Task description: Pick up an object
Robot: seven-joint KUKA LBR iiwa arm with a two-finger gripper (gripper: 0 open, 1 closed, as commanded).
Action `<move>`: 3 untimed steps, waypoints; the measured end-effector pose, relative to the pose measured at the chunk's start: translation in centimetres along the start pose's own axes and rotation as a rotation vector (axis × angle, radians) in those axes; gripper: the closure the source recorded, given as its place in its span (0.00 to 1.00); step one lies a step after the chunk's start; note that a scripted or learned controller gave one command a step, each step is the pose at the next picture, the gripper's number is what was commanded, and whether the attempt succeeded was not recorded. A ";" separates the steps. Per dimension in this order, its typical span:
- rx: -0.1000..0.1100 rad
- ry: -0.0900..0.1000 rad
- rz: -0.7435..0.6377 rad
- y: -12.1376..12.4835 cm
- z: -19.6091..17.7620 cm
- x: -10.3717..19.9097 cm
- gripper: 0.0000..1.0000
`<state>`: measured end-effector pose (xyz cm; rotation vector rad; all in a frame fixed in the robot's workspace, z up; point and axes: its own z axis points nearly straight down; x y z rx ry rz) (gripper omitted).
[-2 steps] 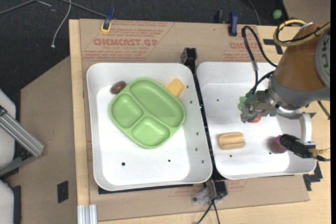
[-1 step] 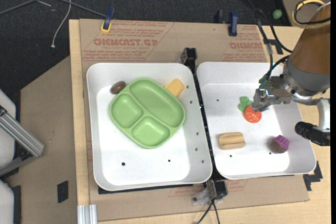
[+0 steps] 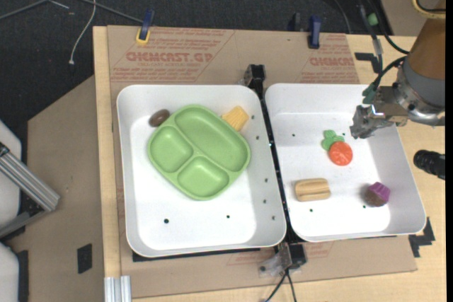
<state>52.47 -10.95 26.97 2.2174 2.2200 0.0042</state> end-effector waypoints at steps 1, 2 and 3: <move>0.006 0.003 -0.003 -0.1 -0.1 4.7 1.00; 0.008 0.003 -0.002 -0.3 1.3 10.7 1.00; 0.009 0.003 -0.003 0.1 3.2 15.5 1.00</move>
